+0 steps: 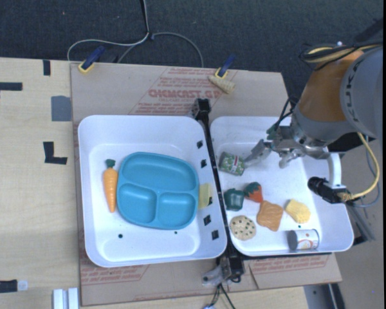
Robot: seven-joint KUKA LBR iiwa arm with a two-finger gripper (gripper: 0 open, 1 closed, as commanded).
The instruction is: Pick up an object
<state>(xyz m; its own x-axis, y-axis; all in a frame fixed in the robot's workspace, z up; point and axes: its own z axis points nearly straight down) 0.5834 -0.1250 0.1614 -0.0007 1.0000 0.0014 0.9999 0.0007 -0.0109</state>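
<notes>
We saw the gripper (pixel 271 154) over the right bin (pixel 338 237), fingers spread wide w/ nothing between them, one finger (pixel 257 154) reaching toward a small green can (pixel 231 163) lying near the bin's left wall. Below the can: a dark green toy (pixel 234 199), a red-and-green veg piece (pixel 253 191), a speckled cookie (pixel 242 226), an orange bread-like piece (pixel 269 215), a yellow chunk (pixel 298 211) and a small tin (pixel 303 239). The left bin (pixel 90 172) held a blue divided plate (pixel 157 190), w/ a carrot (pixel 110 184) just beside its left edge.
</notes>
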